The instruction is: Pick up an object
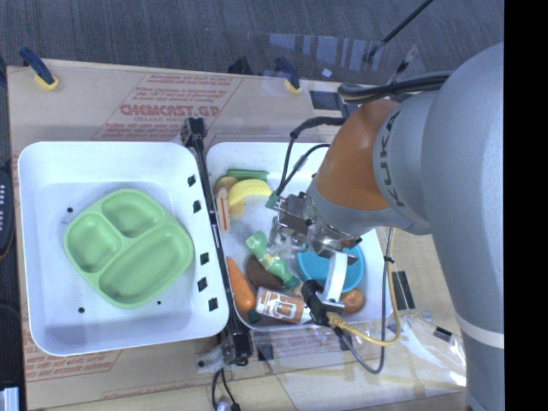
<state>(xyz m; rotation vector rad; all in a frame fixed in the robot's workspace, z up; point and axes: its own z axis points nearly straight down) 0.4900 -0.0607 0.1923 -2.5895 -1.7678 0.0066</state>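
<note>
I see the tool (287,245) low in the right bin (224,157), over a green item (259,247); I cannot tell its state. Around it lie a banana (246,192), carrot (241,286), can (280,306) and blue bowl (318,268). The left bin (43,165) holds a green plate (128,247).

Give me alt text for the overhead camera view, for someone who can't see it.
A grey arm with an orange band reaches from the right over the right white bin, crowded with toy food including a banana and a carrot. The left white bin holds a green divided plate.
</note>
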